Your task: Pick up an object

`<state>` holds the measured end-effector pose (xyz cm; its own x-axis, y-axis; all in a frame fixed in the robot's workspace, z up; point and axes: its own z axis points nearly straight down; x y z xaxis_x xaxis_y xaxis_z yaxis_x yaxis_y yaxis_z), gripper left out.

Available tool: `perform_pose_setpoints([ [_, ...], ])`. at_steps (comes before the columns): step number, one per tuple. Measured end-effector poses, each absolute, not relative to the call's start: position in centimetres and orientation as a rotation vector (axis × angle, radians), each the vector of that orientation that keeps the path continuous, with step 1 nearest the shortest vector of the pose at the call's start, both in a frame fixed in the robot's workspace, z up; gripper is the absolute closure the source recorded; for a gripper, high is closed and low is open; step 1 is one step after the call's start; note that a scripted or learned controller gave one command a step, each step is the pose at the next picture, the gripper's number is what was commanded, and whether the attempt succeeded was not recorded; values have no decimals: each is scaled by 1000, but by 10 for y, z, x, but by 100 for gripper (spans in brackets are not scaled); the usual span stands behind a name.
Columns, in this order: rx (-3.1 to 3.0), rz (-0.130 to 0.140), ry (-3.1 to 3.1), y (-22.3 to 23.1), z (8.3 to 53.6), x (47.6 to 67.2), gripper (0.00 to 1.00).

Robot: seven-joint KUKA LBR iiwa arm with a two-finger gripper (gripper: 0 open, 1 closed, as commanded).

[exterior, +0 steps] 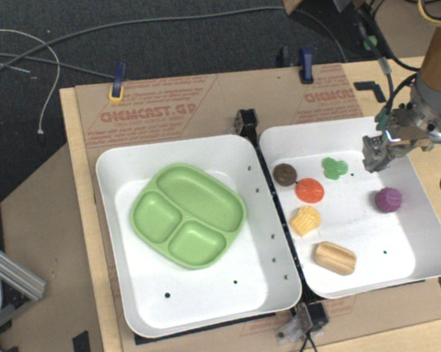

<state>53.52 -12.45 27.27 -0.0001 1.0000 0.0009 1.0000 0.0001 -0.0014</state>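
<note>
Several small objects lie in the right bin (423, 266): a brown round piece (285, 174), an orange-red one (310, 190), a green leafy piece (334, 168), a yellow corn-like piece (306, 220), a tan bread roll (335, 257) and a purple ball (389, 200). My gripper (374, 154) hangs over the bin's right part, right of the green piece and above the purple ball. No object shows between its fingers.
The left bin (132, 301) holds a green divided plate (188, 214). Blue clamps (118, 81) (306, 65) pin the cardboard base at the back. Cables and boxes lie beyond the bench.
</note>
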Motion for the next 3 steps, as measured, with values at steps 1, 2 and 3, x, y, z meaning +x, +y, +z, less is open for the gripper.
perform_pose_setpoints([
  [1, -2220, 1, -2219, -132, 224, 541, 0],
  [2, -2218, 4, -2217, -129, 182, 541, 0],
  [3, -2218, 5, -2215, -138, 132, 542, 0],
])
